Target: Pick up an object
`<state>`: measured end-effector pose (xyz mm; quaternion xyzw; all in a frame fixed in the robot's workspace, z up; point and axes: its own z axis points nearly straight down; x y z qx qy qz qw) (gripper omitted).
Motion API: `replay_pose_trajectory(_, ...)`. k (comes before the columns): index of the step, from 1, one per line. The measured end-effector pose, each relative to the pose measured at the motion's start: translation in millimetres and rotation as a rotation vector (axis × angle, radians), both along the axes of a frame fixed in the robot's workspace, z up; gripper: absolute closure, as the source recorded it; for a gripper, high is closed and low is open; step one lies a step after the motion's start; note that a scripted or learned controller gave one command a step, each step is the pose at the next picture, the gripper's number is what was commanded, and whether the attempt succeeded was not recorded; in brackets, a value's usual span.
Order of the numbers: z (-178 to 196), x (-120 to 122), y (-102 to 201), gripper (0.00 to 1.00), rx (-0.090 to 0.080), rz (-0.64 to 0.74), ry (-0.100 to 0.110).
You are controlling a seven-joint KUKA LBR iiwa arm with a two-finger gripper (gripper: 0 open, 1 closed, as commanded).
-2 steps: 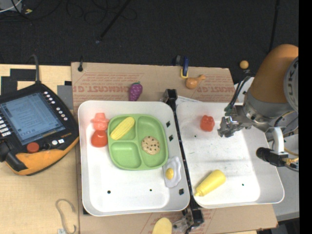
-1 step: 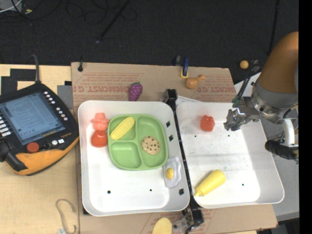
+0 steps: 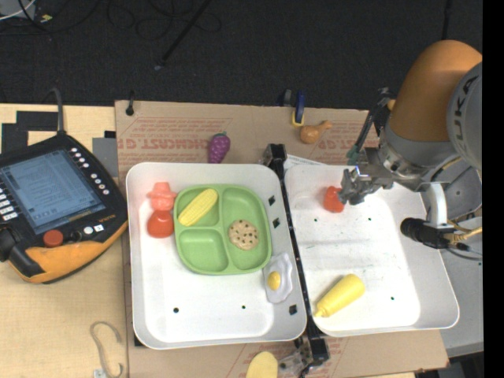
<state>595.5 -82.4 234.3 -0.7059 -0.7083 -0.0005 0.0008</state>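
I judge the approach step under way: end effector (image 3: pixel 352 186) sits just beside the red object (image 3: pixel 333 200) in the right bin (image 3: pixel 409 309), grip state indiscernible; next, confirm closure around it.

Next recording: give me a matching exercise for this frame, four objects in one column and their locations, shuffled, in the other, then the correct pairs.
Objects
1. corn cob
2. cookie
3. yellow mustard bottle
4. small red object

Locations
A. lying in the right bin's near part
B. upper-left compartment of the green divided plate
C. right bin, far part, beside the gripper
D. right-hand compartment of the green divided plate

Pairs: 1-B, 2-D, 3-A, 4-C
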Motion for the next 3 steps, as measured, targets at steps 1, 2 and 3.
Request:
replay_pose_trajectory(1, -12, 4, 60, 1.00, 0.000, 0.000, 0.003)
replay_pose_trajectory(2, 1, 1, 58, 1.00, -0.001, -0.004, 0.000)
replay_pose_trajectory(3, -18, 1, 66, 1.00, -0.002, -0.004, 0.005)
